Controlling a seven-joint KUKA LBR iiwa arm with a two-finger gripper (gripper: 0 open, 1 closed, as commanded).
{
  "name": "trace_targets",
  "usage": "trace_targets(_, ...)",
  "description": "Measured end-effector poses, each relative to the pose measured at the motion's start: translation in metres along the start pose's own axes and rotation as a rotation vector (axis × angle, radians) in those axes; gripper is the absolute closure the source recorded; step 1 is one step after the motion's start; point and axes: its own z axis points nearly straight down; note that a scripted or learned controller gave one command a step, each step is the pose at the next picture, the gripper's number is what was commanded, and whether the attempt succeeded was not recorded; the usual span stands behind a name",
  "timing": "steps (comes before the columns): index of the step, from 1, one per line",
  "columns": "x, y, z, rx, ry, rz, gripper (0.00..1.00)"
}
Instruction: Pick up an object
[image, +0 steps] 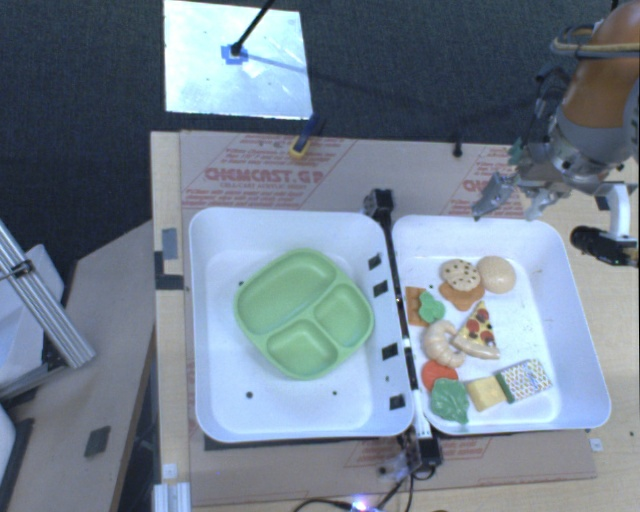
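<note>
Two white bins sit side by side on a desk (250, 165), seen from above. The left bin (215, 400) holds a green divided plate (303, 313). The right bin (570, 340) holds a cluster of toy foods: a cookie (460, 273) and a pale bun (496, 274) at the far side, then a pizza slice (479, 330), a shrimp (441, 342), a tomato (438, 374), a green leaf (450, 402), a cheese block (486, 393) and a patterned wafer (525, 379) nearer. The hand (513, 200) hovers over the far edge of the right bin, its two fingers apparently spread apart with nothing between them, well clear of the foods.
</note>
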Motion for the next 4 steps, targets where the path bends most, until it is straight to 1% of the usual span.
trace_targets(1,0.000,0.002,-0.008,-0.012,-0.002,-0.002,0.00)
trace_targets(2,-0.001,0.005,0.032,-0.012,-0.002,-0.001,0.00)
trace_targets(3,0.001,0.006,0.095,-0.008,-0.001,-0.001,0.00)
trace_targets(4,0.003,0.004,0.156,-0.010,-0.002,-0.001,0.00)
